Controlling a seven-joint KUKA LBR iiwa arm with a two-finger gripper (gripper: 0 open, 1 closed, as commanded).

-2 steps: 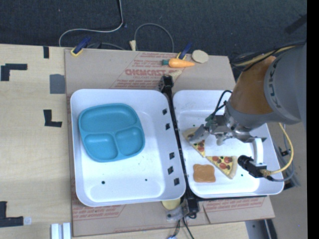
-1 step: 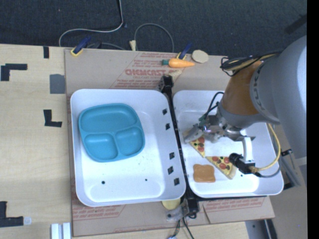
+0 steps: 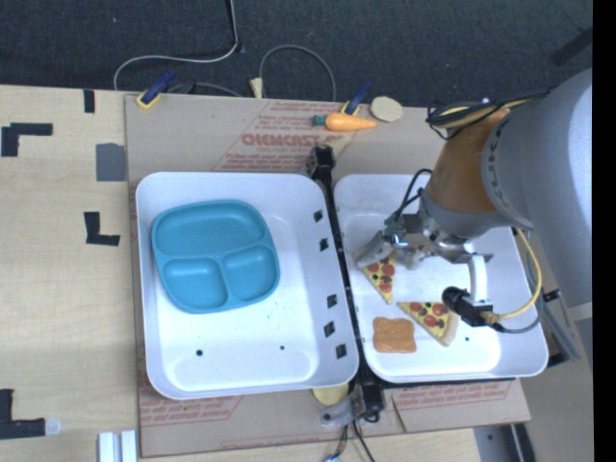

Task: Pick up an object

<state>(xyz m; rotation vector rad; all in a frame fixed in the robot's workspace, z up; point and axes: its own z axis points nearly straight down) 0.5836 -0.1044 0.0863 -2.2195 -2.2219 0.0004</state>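
In the right bin [image 3: 515, 354] lie three toy foods. One small pizza slice [image 3: 382, 278] rests near the bin's left side, a second pizza slice [image 3: 430, 320] lies toward the front, and a brown toast piece [image 3: 394, 335] sits beside it. My gripper [image 3: 381, 250] hangs low over the bin, directly above the upper tip of the first pizza slice. The arm's grey and orange wrist [image 3: 467, 176] hides the back right part of the bin. I see nothing lifted off the bin floor.
The left bin [image 3: 154, 354] holds a blue divided plate [image 3: 216, 255]. A black divider [image 3: 332, 258] runs between the bins. On the cardboard behind them lie a toy carrot [image 3: 346, 121] and a beige disc [image 3: 387, 109]. A yellow cable [image 3: 525, 301] loops off the wrist.
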